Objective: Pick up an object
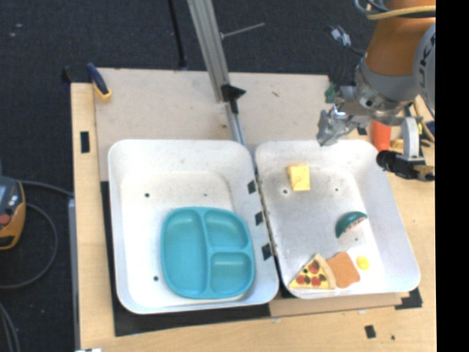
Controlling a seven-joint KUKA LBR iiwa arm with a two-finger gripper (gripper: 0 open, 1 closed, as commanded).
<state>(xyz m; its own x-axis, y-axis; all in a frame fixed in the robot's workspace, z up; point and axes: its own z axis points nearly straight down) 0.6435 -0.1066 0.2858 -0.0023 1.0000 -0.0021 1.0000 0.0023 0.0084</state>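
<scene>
**Choosing a target before I come down**

Going from the left: the left bin carries a teal divided plate lying flat in its lower middle. It is broad and low, with nothing but a thin rim to close on, so I judge it a poor pick and would leave it alone.

The right bin has the better candidates. Near its top left sits a small yellow block, alone on bare white floor, well apart from the walls and from everything else. Further right and lower lies a dark teal, rounded piece. Along the bottom edge a toy pizza slice touches an orange piece, with a small yellow bit just beside them; that crowding, tight against the wall, makes a clean grasp unlikely.

My gripper hangs above the upper rim of the right bin, over the tabletop, holding nothing. Whether it is spread or closed I cannot tell from this angle.

So the yellow block is my thing: nearest to me and clear on all sides. To do it well I should centre over it, square to its flat faces, descend straight, and close only once low enough to straddle it.
</scene>
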